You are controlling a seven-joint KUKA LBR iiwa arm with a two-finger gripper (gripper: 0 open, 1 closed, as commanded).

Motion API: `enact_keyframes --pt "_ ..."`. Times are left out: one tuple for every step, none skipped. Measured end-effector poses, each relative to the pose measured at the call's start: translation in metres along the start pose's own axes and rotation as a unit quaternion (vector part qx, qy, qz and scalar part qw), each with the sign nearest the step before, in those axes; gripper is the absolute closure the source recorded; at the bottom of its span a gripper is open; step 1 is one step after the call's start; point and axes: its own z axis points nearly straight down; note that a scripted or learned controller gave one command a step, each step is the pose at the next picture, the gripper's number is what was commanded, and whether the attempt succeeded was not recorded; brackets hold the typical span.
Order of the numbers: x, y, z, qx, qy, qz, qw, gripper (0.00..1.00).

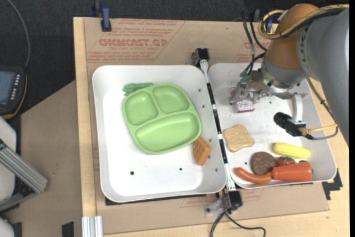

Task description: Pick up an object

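Note:
My gripper [244, 92] hangs low over the back of the right bin [324, 141]. A small pink and white packet [244, 106] lies just in front of it, close to or touching the tip. Nearer the front of that bin lie a slice of toast [238, 137], a yellow corn cob [291, 150], a brown patty [262, 162], an orange carrot [292, 174] and a red sausage [250, 176]. Nothing is visibly lifted off the bin floor.
The left bin [111, 164] holds a green divided plate [161, 117], a green pod [136, 87] at the plate's back left corner, and an orange chunk [202, 151] by the divider wall [215, 114]. The arm covers the right bin's back right corner.

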Motion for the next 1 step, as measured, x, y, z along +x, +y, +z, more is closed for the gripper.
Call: enact_keyframes --pt "0.0769 -0.0719 -0.1079 0.001 0.003 -0.003 1.0 1.0"
